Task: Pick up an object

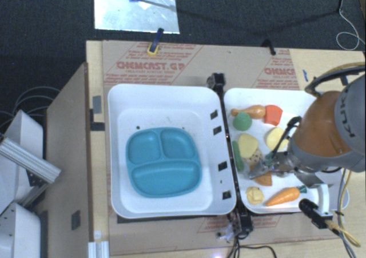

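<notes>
The likeliest target is the orange wedge-shaped piece (263, 179) low in the right bin (297, 95), lying just under the end effector (264, 163), though which toy the program means cannot be told. Whether the end effector is apart or together cannot be told either: its tip is a small grey blur among the toys. Crowding is the main hazard. The wedge sits just beside a pale yellow potato-like piece (247, 145), a speckled cube (254, 159) and a dark green strip (236, 153) along the bin's left wall, so a descent could land on 2 things at once, or nudge 1 aside and come up with nothing. The carrot (282, 195) and the small yellow piece (254, 195) lie near the front wall, where a shove could wedge them against it. Rounded plastic food would probably slip from a shallow pinch. Farther back lie a green ball (242, 120), an orange-and-tan piece (255, 111) and a red-orange block (273, 114). The left bin (120, 137) holds a blue divided plate (164, 161), well apart from any of this, on the tabletop (240, 62).
</notes>
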